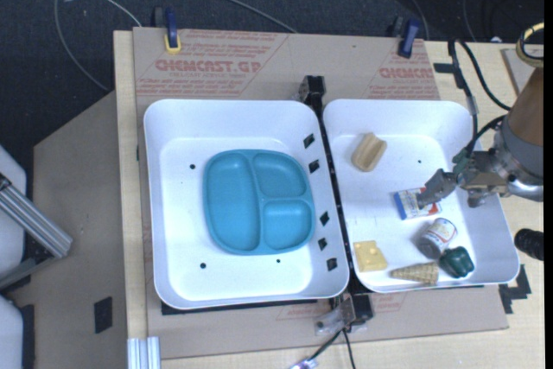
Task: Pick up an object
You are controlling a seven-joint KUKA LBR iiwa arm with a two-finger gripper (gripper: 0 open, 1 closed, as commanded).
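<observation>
Gripper [435,188] low in right bin [389,121], just above blue packet [406,205]; finger state unclear, nothing visibly held; pick not done.

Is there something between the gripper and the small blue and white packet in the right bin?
Nothing visible stands between them. The gripper is right at the blue and white packet in the right bin. The nearest other thing, a silver can, lies below the packet, apart from it.
</observation>
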